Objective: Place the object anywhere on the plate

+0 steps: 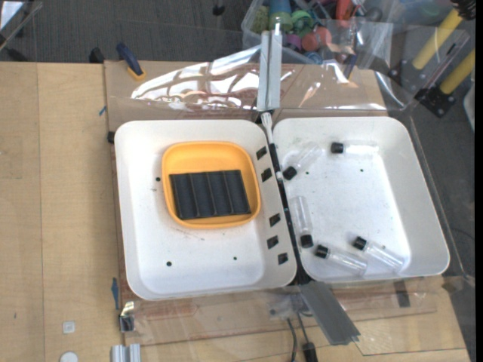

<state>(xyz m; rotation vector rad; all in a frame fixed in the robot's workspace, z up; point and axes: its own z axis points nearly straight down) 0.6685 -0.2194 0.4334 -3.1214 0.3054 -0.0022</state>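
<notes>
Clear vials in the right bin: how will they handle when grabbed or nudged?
The vials lie on their sides and look cylindrical, so they probably roll when nudged. They look small, clear and thin-walled: likely light, perhaps slippery. The black caps may offer better grip.

Two bins sit side by side on the tabletop (53, 202). The left bin (143, 262) holds a plate (211, 154), and a ridged block (210, 194) lies on the plate. The right bin (423, 225) holds small tubes. One tube (300, 159) lies near its back left corner, one (302, 219) by its left wall, and two (339, 258) near its front edge. A box of toys (317, 13) stands behind the bins.
</notes>
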